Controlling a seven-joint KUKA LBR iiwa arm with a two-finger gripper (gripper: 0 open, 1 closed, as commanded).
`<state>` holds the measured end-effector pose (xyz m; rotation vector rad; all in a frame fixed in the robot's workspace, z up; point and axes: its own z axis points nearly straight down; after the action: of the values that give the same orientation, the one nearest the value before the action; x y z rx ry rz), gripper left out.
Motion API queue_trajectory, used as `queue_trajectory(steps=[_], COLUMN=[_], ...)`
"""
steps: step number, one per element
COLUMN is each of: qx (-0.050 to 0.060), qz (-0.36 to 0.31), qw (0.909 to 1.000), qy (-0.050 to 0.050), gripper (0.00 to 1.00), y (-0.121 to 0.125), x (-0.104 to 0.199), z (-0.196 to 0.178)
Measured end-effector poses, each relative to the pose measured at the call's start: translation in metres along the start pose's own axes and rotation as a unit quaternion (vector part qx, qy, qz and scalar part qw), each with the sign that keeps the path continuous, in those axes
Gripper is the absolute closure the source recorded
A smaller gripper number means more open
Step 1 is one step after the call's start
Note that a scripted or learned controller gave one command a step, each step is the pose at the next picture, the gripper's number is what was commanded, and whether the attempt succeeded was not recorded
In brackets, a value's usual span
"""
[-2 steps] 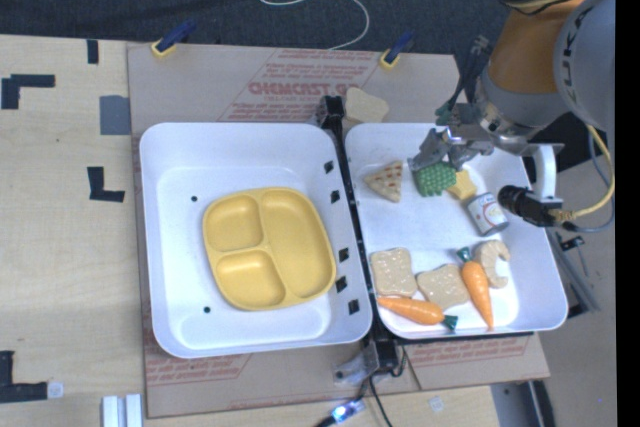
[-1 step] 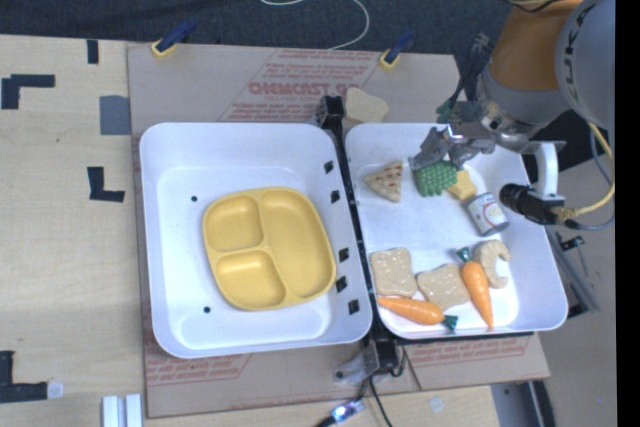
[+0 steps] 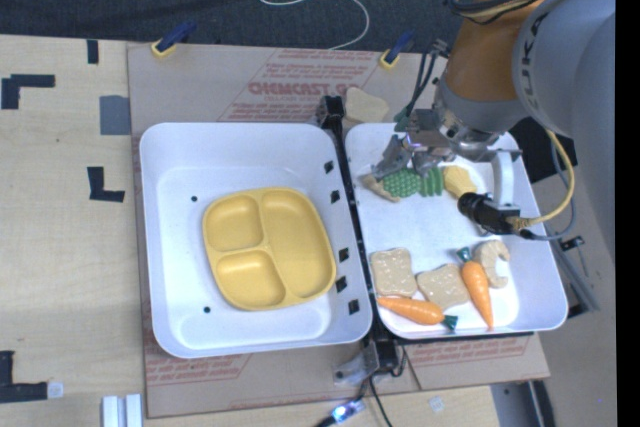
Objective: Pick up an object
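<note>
- Far left: bare wooden bench (image 3: 60,245) w/ black marks; brown cardboard sheet (image 3: 290,90) under both bins.
- Left bin (image 3: 170,315): holds yellow divided plate (image 3: 268,247), three compartments, nothing in them; no pickable small item here.
- Centre: black clips along the seam btw. the bins; beige piece (image 3: 366,103) resting just beyond the right bin's far rim.
- Right bin (image 3: 545,315), far half: green bumpy item (image 3: 412,183) lying on a tan flat piece (image 3: 380,185); yellow piece (image 3: 457,180) just beside it to the right.
- Gripper (image 3: 412,155): hanging directly over the green item, apparently at or near contact; finger state hidden by wrist hardware — cannot tell whether spread or pressed together, nor whether anything is pinched.
- Right bin, near half: two cracker-like squares (image 3: 392,268), (image 3: 442,285); two carrots, one lying flat (image 3: 410,310), one slanted (image 3: 476,287); pale mushroom-like piece (image 3: 495,258) touching the slanted carrot.
- Right: grey arm w/ orange band (image 3: 490,35); black cable fitting (image 3: 480,210) hanging low over the bin.
- Step in hand (judged): descent/close on green item, the likeliest target. For a clean grasp: centre over green item alone, avoid catching tan piece beneath or yellow neighbour; close fully before lifting; lift straight up, clear of the bin wall and seam clips.
</note>
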<state>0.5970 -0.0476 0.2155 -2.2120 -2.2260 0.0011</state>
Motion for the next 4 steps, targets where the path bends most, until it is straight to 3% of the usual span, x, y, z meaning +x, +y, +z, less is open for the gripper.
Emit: queue_trajectory(steps=[1,2,3,4], qx=[0.0,0.0,0.001,-0.001], qz=[0.0,-0.001,0.001,0.002], qw=[1.0,1.0,1.0,1.0], qy=[0.0,0.0,-0.001,-0.001], gripper=[1.0,1.0,1.0,1.0], y=[-0.025,-0.025,-0.037,-0.038], x=[0.05,0.104,0.123,0.115], z=[-0.004,-0.011,0.003,-0.013])
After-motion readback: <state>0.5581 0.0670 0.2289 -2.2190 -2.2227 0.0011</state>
